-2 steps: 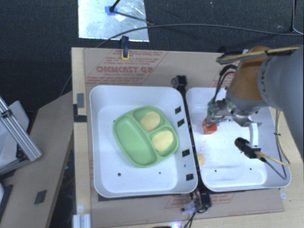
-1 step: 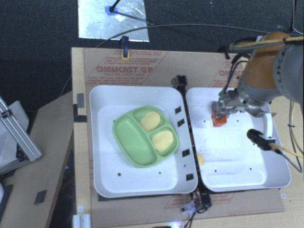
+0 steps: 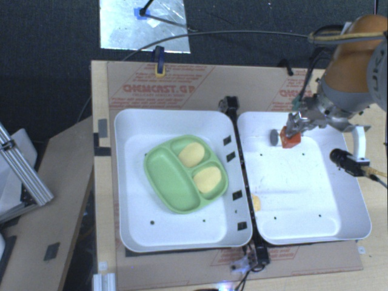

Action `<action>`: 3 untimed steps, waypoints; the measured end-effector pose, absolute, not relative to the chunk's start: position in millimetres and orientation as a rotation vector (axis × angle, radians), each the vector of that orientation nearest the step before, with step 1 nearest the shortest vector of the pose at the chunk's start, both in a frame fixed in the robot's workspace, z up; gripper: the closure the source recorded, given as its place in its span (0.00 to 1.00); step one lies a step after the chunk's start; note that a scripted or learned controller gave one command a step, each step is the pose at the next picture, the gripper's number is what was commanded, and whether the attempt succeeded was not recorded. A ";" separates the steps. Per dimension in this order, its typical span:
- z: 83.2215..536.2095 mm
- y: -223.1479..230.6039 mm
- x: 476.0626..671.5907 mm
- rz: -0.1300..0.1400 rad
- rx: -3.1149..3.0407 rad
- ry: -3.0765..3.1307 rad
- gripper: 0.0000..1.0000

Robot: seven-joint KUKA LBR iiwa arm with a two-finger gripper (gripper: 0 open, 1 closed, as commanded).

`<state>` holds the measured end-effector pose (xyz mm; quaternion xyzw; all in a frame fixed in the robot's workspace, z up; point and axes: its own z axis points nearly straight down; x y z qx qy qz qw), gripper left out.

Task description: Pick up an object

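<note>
Bins: left bin (image 3: 130,223) holds a green divided tray (image 3: 167,183); right bin (image 3: 315,223) holds the arm's work.
Tray contents: two yellow pieces (image 3: 200,165) in its small compartments.
Gripper (image 3: 295,128): low over the orange block (image 3: 291,139) near the right bin's far wall; finger spacing cannot be told.
Advice: centre over the block before closing, then lift straight.
Stray: small yellow bit (image 3: 256,203) at the right bin's left edge.

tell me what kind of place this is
Probably a robotics lab test bench, not a kitchen or shop. A grey arm reaches over two white bins on a board, one holding a green tray, with cables and a clamp about.
</note>
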<state>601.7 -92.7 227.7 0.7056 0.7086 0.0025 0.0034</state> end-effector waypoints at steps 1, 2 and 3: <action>227.9 -92.6 602.5 0.003 2.215 2.225 1.00; 237.0 -35.0 600.3 0.004 2.210 2.231 1.00; 243.1 19.3 593.6 0.003 2.211 2.232 1.00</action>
